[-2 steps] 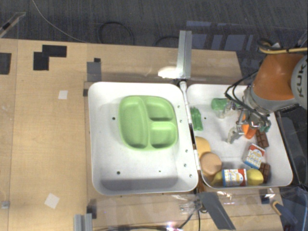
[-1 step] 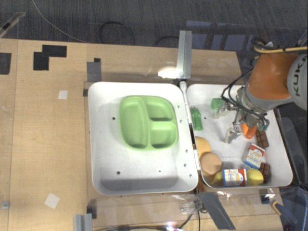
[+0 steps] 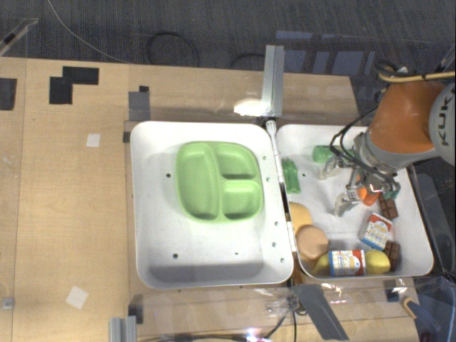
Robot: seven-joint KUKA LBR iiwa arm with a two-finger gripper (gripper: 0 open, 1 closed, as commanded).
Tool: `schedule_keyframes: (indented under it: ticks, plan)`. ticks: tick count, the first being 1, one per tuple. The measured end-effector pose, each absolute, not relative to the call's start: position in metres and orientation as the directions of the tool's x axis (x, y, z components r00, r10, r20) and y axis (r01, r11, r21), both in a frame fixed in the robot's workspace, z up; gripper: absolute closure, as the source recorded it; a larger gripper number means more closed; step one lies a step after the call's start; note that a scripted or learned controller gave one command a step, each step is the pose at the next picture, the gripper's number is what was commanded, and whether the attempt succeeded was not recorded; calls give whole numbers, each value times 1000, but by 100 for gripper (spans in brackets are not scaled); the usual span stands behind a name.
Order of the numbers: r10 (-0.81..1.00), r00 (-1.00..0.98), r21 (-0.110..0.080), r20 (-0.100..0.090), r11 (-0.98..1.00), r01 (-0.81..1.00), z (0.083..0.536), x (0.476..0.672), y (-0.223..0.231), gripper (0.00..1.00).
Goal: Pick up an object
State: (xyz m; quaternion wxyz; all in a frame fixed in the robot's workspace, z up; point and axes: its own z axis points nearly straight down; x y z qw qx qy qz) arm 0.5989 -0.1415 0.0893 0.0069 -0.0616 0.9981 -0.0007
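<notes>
While nothing sits between the fingers yet, the risks read across the bench like this: the left bin (image 3: 153,191) carries a green divided plate (image 3: 217,180), well apart from the arm and no part of the trouble. The right bin (image 3: 308,142) is the crowded one. A green bar (image 3: 291,175) lies along its left wall, a tan round block (image 3: 311,241) and a labelled bottle (image 3: 347,262) crowd the near corner, and a small carton (image 3: 377,231) sits beside a dark brown bar (image 3: 387,207). The gripper (image 3: 342,185) hangs low over the bin's middle, fingers spread, one tip near a green lump (image 3: 322,152), the other over bare floor. Judged from that, closing now could catch only air, or nudge the lump away. An orange piece (image 3: 368,195) lies just under the wrist, half hidden, and could get knocked. The arm (image 3: 405,120) reaches in from the right, wrist bent steeply down, cables looped at its side.
</notes>
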Motion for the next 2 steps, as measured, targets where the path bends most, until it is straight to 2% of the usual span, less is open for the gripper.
schedule_keyframes:
  ticks: [1, 2]
  plan:
    - [-212, -977, -3, -13, 977, -212, 89, 611, -94, 0]
    - [-246, -969, -5, -15, 969, -246, 132, 629, -114, 0]
